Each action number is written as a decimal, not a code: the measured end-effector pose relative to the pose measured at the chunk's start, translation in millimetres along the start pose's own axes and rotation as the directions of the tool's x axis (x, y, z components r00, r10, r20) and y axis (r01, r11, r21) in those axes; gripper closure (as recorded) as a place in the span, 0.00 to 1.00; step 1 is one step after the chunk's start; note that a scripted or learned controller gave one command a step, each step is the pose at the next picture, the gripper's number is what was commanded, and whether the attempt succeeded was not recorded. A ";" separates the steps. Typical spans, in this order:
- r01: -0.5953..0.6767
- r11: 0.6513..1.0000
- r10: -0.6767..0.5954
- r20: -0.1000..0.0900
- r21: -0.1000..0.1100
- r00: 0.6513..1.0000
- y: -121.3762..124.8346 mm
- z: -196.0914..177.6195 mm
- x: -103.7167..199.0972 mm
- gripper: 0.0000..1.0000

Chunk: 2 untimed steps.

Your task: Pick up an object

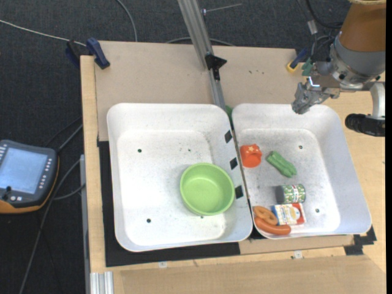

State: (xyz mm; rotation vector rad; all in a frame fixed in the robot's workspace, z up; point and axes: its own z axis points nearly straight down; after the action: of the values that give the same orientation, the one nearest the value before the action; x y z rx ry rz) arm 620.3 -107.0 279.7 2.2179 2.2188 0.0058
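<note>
Bins sit side by side on the bench below me, the left bin [131, 139] and the right bin [334, 139] touching along their inner walls. My gripper [303, 105] hangs over the far edge of the right bin, near its far-left part, clear of everything in it; whether it is apart or together I cannot tell from this angle, and nothing shows between its tips. My arm [361, 29] reaches in from the far right, the orange band above the wrist.

In the left bin a green bowl [207, 189] stands upright at the near right, close to the dividing wall.

In the right bin an orange-red cup [250, 155] lies by the left wall. Just right of it is a green pepper [281, 163], lying at a slant. Nearer, a small can with a green label [291, 193] rests on its side. Just beyond that, at the near edge, a small carton [289, 214] lies beside a hot dog [269, 220], the two touching or almost so.
</note>
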 end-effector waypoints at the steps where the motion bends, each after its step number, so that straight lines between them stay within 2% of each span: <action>1: 0.004 1.000 -0.004 -0.002 0.006 1.000 -8.9 17.0 53.1 1.00; 2: 0.004 1.000 -0.004 -0.002 0.005 1.000 -19.8 14.7 100.8 1.00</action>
State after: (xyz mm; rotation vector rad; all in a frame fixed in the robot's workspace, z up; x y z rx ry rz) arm 600.5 -6.1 264.8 2.2170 2.2270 0.0019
